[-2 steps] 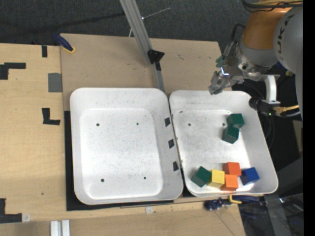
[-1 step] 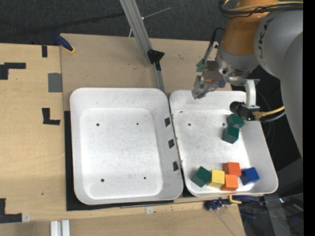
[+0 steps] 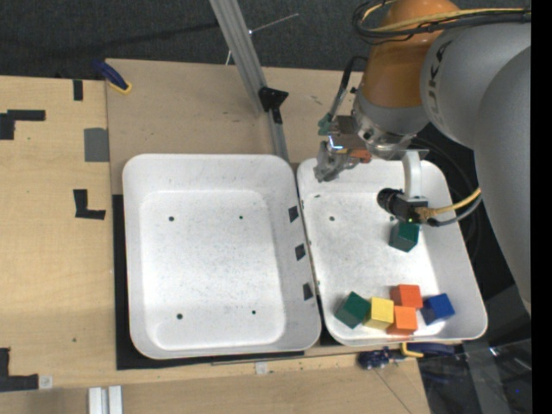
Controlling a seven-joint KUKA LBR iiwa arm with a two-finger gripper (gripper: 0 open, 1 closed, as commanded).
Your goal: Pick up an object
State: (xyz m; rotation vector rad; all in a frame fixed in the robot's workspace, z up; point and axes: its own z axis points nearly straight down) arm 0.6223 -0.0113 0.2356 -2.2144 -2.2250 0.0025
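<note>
Blocks cluster along the lower edge of the right bin (image 3: 435,192), lower right of the frame: dark green block (image 3: 351,309), yellow block (image 3: 380,310), two orange blocks (image 3: 405,307), blue block (image 3: 438,306), with a lone teal block (image 3: 403,235) right of centre. Tool (image 3: 332,164) at upper centre, above the bin's far corner; clenched or released, impossible to tell. Best to go for the teal block, standing well apart from the rest: centre over it, align with its flat faces, descend straight, avoid the black fitting (image 3: 397,203) just above it. Left bin (image 3: 138,231) irrelevant.
</note>
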